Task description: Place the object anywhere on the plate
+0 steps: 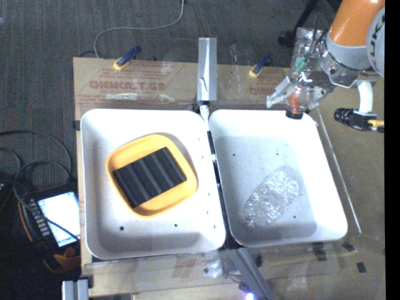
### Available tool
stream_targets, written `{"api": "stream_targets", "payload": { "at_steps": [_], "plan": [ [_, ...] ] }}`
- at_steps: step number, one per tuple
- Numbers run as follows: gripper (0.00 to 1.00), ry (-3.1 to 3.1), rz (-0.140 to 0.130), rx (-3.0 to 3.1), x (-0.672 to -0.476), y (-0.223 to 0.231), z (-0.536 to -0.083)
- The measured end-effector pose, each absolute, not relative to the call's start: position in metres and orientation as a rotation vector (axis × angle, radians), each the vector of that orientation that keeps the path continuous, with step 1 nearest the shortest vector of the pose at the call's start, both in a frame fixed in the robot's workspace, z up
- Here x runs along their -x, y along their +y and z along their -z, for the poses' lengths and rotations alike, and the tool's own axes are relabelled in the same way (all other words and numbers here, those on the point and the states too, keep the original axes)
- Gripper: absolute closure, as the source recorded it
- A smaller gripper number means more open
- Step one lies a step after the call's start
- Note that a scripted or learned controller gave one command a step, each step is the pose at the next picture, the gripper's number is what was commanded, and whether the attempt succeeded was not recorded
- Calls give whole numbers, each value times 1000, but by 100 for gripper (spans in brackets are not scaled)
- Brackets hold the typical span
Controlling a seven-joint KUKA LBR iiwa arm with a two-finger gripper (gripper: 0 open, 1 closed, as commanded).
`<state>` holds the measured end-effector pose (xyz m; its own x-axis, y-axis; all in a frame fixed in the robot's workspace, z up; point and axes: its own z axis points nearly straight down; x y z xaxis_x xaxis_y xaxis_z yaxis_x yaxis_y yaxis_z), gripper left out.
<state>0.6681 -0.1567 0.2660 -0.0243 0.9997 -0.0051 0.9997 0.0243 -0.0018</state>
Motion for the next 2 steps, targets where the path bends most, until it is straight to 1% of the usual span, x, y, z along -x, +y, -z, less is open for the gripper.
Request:
{"api": "stream_targets", "payload": {
  "at_steps": [1,2],
  "plan": [
    [100,2087,7,-2351,-667,-104,-159],
    [100,2025,4,-2407,-634,-108,-190]
  ]
}}
